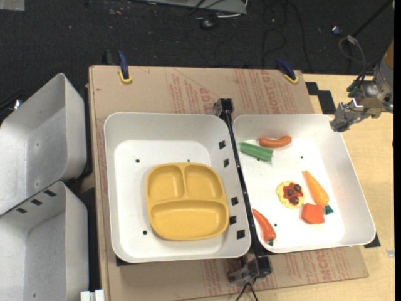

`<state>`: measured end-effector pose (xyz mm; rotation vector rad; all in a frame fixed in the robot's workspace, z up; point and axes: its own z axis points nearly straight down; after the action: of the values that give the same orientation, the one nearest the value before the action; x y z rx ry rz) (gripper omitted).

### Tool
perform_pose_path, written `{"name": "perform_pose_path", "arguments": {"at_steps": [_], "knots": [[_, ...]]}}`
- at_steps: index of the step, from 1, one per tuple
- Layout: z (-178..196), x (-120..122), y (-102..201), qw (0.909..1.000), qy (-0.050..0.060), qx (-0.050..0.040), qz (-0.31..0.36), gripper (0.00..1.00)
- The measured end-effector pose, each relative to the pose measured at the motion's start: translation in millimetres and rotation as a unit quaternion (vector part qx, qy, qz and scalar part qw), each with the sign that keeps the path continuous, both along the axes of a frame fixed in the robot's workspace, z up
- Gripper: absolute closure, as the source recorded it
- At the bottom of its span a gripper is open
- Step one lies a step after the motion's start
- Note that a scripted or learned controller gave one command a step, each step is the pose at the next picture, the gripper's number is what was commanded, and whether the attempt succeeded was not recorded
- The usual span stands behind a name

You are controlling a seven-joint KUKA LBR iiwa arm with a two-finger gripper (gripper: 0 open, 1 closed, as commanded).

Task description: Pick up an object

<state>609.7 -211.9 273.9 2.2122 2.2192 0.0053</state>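
**Claw hovering at the right bin's far corner**

The grey two-finger gripper (343, 121) is hanging over the right shallow white bin's (351, 168) upper right rim. The long orange sausage-shaped toy (276, 142) is lying well apart, toward the bin's divider.

Red printed lettering ran across the brown board (188, 86) under the bins, at its far edge and again along the near right edge, but it lay reversed and could not be read with certainty.

The bench (188, 86) bears two white bins (125, 137) (351, 187) side by side.
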Motion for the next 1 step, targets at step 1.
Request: {"name": "perform_pose_path", "arguments": {"at_steps": [1], "knots": [[1.9, -3.6, 59.4, 1.0, 0.004, 0.0024, 0.002, 1.0]]}}
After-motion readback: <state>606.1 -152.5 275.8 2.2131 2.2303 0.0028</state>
